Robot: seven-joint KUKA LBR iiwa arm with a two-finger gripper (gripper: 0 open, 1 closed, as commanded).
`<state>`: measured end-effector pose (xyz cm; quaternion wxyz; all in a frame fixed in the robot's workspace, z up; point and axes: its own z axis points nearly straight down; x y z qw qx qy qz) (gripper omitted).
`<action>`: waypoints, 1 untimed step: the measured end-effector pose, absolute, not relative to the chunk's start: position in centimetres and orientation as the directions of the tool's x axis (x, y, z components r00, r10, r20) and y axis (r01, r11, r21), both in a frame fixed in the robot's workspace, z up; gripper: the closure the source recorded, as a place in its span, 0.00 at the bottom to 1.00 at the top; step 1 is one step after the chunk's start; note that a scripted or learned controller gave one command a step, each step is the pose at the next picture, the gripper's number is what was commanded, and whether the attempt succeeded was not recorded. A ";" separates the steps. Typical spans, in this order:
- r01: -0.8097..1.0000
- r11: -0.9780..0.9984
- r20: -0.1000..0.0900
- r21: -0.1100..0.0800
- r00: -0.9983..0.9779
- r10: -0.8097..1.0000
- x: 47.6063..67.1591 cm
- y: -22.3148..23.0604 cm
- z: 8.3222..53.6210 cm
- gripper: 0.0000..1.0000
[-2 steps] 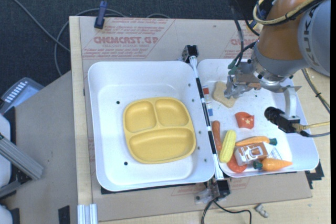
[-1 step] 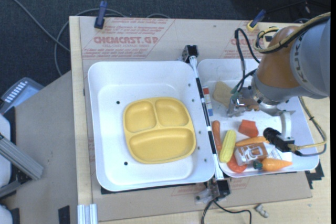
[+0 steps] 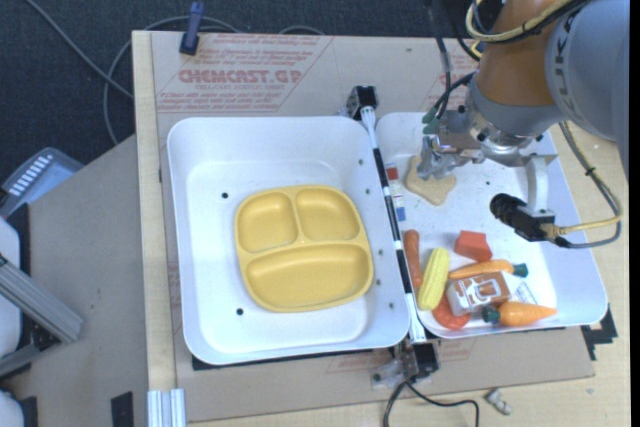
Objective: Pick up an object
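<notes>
A: Why is the gripper [image 3: 437,158] so low in the right bin [image 3: 585,260]?

B: It hangs right over the tan, bread-like piece [image 3: 431,187], probably the pick target, at the bin's far end beside the divider.

A: Are the fingers clamped on it?

B: I cannot tell; the wrist hides them.

A: And the other toys?

B: The corn [image 3: 434,277], carrot [image 3: 524,313] and red block [image 3: 472,244] sit bunched at the near end, well apart. The yellow divided plate [image 3: 303,246] lies alone in the left bin [image 3: 190,215].
</notes>
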<state>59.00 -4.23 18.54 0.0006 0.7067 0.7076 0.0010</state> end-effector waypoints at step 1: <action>1.000 0.000 0.000 -0.001 0.000 1.000 59.0 -11.5 16.5 1.00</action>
